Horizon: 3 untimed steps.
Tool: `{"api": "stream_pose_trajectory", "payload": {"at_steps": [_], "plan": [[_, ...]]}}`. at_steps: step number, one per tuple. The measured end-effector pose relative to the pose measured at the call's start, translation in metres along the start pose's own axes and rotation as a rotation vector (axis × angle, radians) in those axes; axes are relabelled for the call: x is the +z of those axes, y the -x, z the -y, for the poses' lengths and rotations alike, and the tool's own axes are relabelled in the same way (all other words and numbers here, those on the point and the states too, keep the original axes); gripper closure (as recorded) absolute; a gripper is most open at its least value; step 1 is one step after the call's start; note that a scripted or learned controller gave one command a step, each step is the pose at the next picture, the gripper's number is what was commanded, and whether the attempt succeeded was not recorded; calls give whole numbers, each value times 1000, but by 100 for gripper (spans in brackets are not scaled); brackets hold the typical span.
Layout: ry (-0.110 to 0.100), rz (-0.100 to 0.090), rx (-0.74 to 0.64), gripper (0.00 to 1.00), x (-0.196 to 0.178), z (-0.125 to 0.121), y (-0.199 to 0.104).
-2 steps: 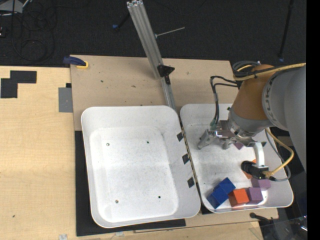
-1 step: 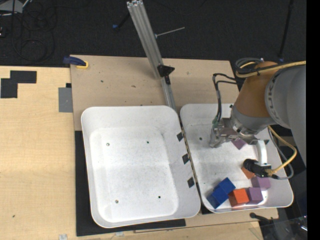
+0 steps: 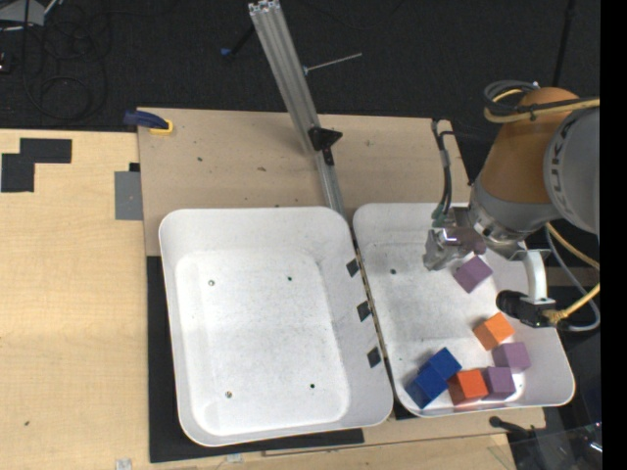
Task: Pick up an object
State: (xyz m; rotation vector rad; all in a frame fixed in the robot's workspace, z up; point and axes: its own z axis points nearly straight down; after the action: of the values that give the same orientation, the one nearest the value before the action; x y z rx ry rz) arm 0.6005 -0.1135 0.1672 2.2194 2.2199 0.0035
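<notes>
My gripper hangs over the upper part of the right white bin, under the grey and orange arm. A purple block sits tilted just to its lower right, close against the gripper body; whether it is held or lies on the bin floor cannot be told. In the bin's near right corner lie a blue block, an orange block, a red-orange block and two more purple blocks.
The left white bin lies beside the right one, with black clips along the shared rim. A slanted metal rail rises behind the bins. Cables hang beside the arm on the right.
</notes>
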Motion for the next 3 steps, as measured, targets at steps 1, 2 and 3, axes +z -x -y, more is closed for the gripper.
{"api": "stream_pose_trajectory", "payload": {"at_steps": [1,2,3], "plan": [[0,1,-1,100,-50,-11,2],[-1,0,-2,100,-95,-12,4],[-7,-3,-4,100,-78,-26,-52]]}}
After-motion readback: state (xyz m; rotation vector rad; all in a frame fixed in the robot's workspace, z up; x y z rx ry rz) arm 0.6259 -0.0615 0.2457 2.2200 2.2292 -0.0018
